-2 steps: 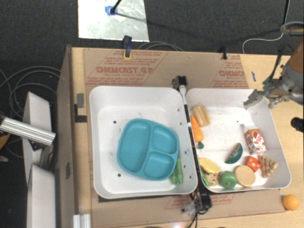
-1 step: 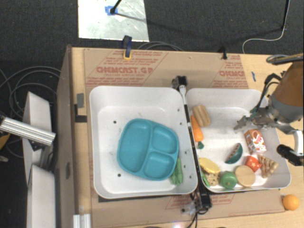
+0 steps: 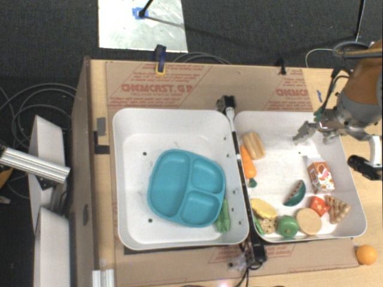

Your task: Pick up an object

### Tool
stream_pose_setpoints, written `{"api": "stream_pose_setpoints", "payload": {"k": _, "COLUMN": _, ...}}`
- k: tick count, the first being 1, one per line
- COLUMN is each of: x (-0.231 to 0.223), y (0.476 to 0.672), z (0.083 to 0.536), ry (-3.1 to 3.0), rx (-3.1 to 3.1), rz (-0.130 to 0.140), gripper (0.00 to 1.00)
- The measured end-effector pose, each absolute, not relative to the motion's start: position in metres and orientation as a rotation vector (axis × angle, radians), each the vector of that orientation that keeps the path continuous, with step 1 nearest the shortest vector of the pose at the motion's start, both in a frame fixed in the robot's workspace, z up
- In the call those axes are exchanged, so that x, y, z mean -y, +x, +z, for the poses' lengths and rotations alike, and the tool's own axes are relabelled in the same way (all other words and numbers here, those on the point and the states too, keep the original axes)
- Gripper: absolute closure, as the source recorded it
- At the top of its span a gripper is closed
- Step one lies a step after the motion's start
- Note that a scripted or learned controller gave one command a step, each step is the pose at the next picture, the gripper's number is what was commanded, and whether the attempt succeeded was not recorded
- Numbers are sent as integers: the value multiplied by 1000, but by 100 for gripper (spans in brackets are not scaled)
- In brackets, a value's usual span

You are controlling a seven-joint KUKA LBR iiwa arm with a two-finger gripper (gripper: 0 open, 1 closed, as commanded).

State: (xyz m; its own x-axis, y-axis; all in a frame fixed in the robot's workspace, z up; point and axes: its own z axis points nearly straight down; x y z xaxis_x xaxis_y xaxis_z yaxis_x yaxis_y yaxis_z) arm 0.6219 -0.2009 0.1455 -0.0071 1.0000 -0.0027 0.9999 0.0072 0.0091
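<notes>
My gripper (image 3: 313,136) hangs over the back right part of the right bin (image 3: 281,124), open, with nothing between its fingers. The bin's bare floor lies beneath it. The nearest things are a small white and red carton (image 3: 321,176) just in front and a tan bread roll (image 3: 253,144) to the left. An orange carrot (image 3: 248,163) lies along the bin's left wall. Along the front lie a teal slice (image 3: 294,193), a red tomato (image 3: 318,205), a brown wedge (image 3: 337,208), a round cracker (image 3: 309,221), a green apple (image 3: 288,226) and a yellow piece (image 3: 263,208).
The left bin (image 3: 137,136) holds a blue divided plate (image 3: 187,187) and a green vegetable (image 3: 223,216) against its right wall. An orange ball (image 3: 365,255) sits on the bench at the front right. Cables run behind the bins.
</notes>
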Motion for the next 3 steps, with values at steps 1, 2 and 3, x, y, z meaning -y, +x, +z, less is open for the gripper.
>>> {"api": "stream_pose_setpoints", "payload": {"k": 1, "x": 207, "y": 571, "z": 111, "ry": 2222, "rx": -2221, "rz": 0, "gripper": 0}}
{"api": "stream_pose_setpoints", "payload": {"k": 2, "x": 195, "y": 553, "z": 123, "ry": 2220, "rx": -2221, "rz": 1, "gripper": 0}}
{"api": "stream_pose_setpoints", "payload": {"k": 3, "x": 207, "y": 544, "z": 102, "ry": 2218, "rx": -2220, "rz": 2, "gripper": 0}}
